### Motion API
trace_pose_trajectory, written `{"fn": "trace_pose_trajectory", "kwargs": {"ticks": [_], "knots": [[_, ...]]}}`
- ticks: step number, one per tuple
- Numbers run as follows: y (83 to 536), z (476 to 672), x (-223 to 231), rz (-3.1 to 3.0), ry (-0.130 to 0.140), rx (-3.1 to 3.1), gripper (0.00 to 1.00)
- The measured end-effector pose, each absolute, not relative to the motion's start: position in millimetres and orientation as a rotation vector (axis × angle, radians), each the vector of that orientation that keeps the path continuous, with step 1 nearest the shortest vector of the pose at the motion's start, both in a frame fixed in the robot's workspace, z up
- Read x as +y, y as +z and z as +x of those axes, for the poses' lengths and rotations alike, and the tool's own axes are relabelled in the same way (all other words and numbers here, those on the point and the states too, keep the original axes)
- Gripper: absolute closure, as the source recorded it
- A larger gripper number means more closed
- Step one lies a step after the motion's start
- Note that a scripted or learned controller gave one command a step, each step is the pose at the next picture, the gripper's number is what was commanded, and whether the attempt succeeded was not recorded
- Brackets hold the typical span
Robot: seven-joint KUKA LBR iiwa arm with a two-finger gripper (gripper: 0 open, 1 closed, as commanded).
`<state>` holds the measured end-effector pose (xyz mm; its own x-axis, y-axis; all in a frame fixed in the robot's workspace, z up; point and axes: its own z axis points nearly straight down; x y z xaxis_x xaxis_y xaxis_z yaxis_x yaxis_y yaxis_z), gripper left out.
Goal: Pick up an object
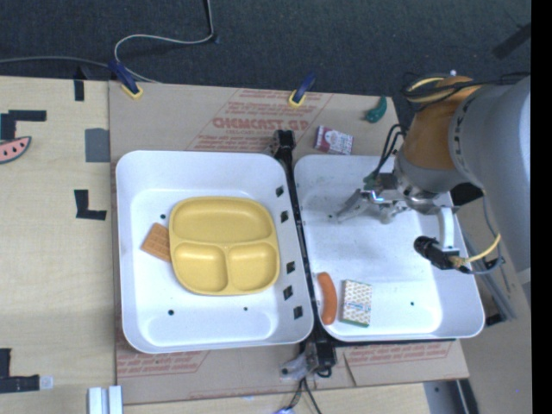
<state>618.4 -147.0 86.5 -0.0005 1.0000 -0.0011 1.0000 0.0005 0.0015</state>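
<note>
Cardboard-covered bench (241,119) before dark carpet (345,15); the fingers (345,210) hang narrow, gripping nothing.

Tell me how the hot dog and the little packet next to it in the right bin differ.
The hot dog is long, thin and orange-red; the packet is squarish, flat and pale with a speckled print. The hot dog lies against the right bin's left wall; the packet sits a little further in. Both rest near the bin's front edge, apart from the claw.
</note>
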Motion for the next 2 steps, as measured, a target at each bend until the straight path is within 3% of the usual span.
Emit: {"fn": "trace_pose_trajectory", "kwargs": {"ticks": [1, 2], "knots": [[96.8, 619.1, -147.3, 2.216, 0.002, 2.219, 1.0], [96.7, 619.0, -147.3, 2.216, 0.002, 2.219, 0.0]]}}
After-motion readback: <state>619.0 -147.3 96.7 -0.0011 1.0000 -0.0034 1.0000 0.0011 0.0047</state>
